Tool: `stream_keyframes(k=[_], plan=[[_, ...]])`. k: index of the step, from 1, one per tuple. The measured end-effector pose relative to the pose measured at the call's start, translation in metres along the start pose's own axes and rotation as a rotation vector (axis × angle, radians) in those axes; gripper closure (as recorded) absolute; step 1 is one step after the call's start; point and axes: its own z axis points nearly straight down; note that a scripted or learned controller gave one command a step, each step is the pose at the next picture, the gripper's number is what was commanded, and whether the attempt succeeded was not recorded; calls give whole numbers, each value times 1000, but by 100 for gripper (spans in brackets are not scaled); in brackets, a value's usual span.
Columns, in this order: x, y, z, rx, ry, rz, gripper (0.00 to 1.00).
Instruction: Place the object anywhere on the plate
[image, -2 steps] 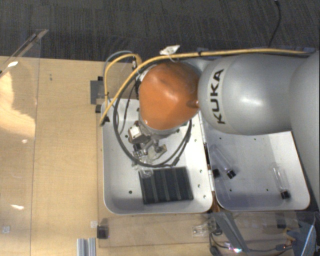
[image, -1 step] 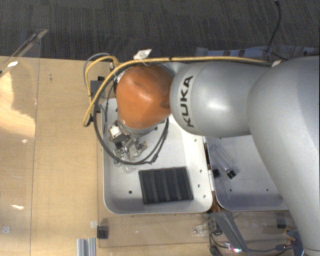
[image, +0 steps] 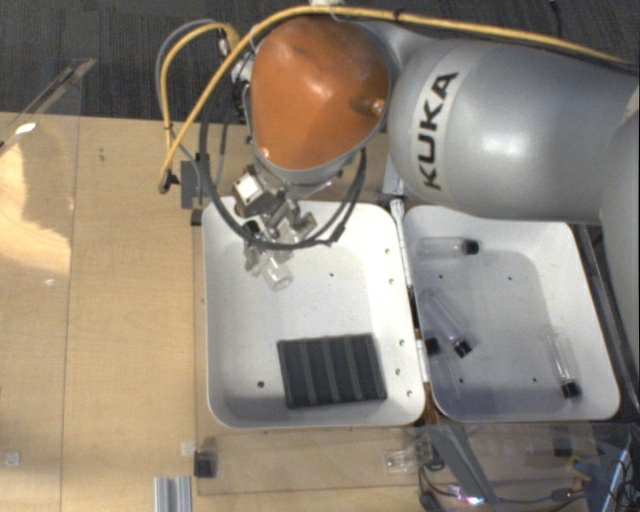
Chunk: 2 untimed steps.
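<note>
We saw two shallow white bins side by side on the wooden tabletop (image: 100, 330). The left bin (image: 225, 390) held a dark ribbed plate (image: 331, 371), lying flat near its front wall, a little right of the middle. The rest of that bin's floor was bare white, dotted with a few small dark holes.

The arm (image: 500, 130) came in from the right, its orange band (image: 315, 90) hanging over the back edge of the left bin. Below it the end effector (image: 272, 262) sat low over the back left part of that bin. At its tip we made out a small clear object (image: 273, 273), seemingly a transparent tube or vial, right at the fingers. We could not tell whether the fingers were spread or pressed together, nor whether the clear piece was truly pinched between them or merely lying on the bin floor beneath. It was well apart from the plate, towards the back of the bin.

The right bin (image: 600, 390) held several clear tubes with dark caps: one (image: 448, 246) near the back left corner, a pair (image: 445, 328) lying at a slant along the left side, and one (image: 560, 368) near the front right corner. All lay flat and apart from each other, save the pair, which lay just beside one another.

Yellow and black cables (image: 185, 110) looped from the wrist over the tabletop behind the left bin.
</note>
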Motion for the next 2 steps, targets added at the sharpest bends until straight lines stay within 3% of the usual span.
stream_keyframes(k=[1, 2], plan=[[11, -24, 88, -3, 0, 256, 100], [-10, 21, -208, 3, 1, 127, 100]])
